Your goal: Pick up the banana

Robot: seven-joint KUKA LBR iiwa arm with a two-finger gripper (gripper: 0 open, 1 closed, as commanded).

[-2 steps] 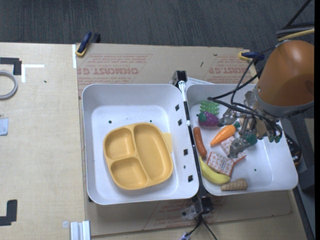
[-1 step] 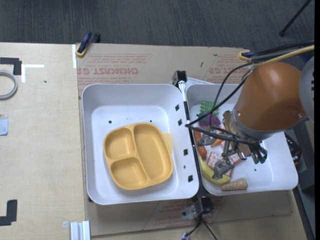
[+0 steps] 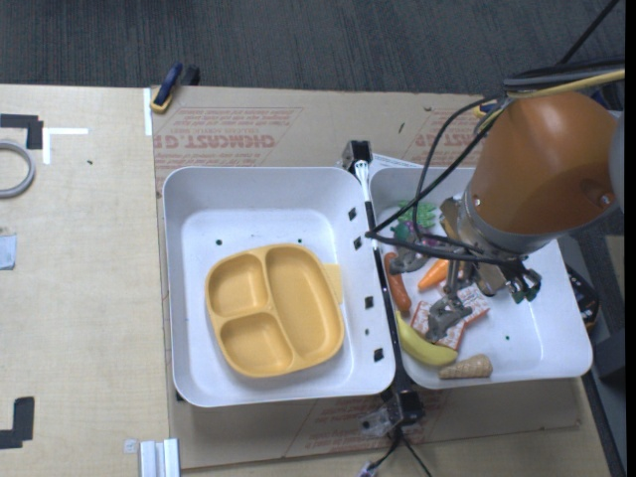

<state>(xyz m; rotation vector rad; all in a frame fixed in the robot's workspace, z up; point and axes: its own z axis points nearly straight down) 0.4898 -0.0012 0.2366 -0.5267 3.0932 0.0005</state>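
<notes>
Orange-banded grey arm [image 3: 545,172] trailing black cables [image 3: 437,157].

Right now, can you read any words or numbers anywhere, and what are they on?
Red printing on the cardboard sheet behind the bins: it lies upside down and is too blurred to read.
Red and white packet in the right bin: any print is too small to read.
Nothing else bears readable text.

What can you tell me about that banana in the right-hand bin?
The banana is yellow, curved and looks like smooth plastic. It lies flat on the floor of the right bin, near the front left corner by the wall shared with the other bin. A red and white packet rests against its upper side, and a tan cone-shaped piece lies by its lower end. The gripper hovers just above the packet, not holding the banana.
</notes>
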